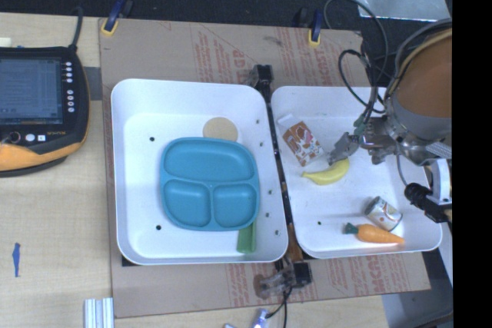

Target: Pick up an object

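Two shallow white bins sit side by side on the bench (46, 226); the banana (327, 173) in the right bin (323, 242) serves as landmark. The jaws (340, 149) hover just above the banana's upper end, at the tip of the grey arm (419, 104) reaching in from the right; the fingers appear slightly parted with nothing between them, and whether they touch the banana cannot be told. Just left of and above the banana lies a small printed packet (301, 143). Below and to the right of the banana rests a silver can (383, 212) on its side, and touching or just beside it, a carrot (374, 234) near the bin's front wall. Black cables (361, 42) loop above the banana, behind the arm. Well left of the banana, the left bin (131, 107) carries a blue divided plate (209, 182), with a tan disc (221, 128) at the plate's far edge and a green object (246, 240) at its near right corner. Farther left still, a black tablet-like pendant (38, 107) rests on the bench.
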Robot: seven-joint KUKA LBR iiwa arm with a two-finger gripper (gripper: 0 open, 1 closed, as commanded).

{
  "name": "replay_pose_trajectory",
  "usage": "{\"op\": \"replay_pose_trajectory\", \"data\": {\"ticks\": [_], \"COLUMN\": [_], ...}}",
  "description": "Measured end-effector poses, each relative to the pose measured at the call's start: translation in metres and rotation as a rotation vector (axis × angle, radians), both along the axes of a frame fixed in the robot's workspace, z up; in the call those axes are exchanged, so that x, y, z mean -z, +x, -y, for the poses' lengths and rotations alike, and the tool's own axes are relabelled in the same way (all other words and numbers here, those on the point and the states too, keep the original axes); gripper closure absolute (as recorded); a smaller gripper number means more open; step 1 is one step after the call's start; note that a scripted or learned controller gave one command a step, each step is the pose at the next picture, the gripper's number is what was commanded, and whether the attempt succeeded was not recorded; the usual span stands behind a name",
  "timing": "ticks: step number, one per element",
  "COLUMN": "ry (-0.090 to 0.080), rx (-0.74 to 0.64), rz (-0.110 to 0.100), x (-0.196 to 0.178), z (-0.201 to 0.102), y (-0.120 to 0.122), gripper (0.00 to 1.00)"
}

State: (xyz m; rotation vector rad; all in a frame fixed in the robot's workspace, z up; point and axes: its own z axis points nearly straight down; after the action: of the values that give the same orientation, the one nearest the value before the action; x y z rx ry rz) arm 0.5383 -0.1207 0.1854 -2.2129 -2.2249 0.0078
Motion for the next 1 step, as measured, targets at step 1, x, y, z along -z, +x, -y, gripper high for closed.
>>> {"op": "replay_pose_trajectory", "data": {"ticks": [1], "ry": [-0.001], "rx": [0.000], "rz": [0.013], "x": [0.0776], "z": [0.0137], "y": [0.0385], "gripper": [0.00]}}
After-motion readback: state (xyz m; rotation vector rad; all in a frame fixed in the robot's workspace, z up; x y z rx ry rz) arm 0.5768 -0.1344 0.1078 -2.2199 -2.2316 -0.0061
